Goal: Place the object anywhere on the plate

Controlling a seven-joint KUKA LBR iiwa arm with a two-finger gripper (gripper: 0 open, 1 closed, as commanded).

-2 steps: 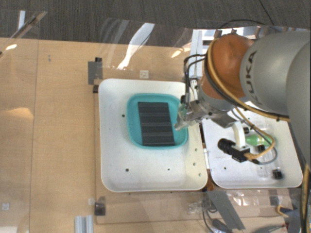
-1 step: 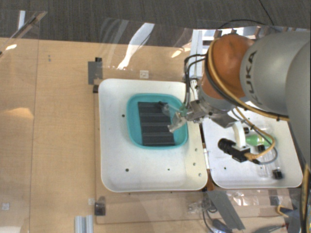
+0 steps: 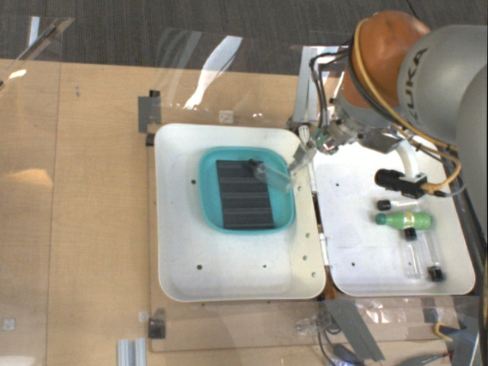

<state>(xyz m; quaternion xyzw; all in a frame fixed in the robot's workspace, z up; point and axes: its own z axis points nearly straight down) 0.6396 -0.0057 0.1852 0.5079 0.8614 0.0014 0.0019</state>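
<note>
Holding dark ribbed slab (image 3: 244, 197) — teal plate (image 3: 207, 198) in left bin (image 3: 229, 280).

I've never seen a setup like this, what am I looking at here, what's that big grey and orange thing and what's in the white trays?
One camera looks down at a slant on a bench. The grey and orange thing is a robot arm reaching in from the right. Its hand hangs over the teal plate in the left bin, and a dark ribbed slab lies on that plate. The right bin holds a green bottle and a clear tube. Whether the hand grips anything is not clear.
</note>
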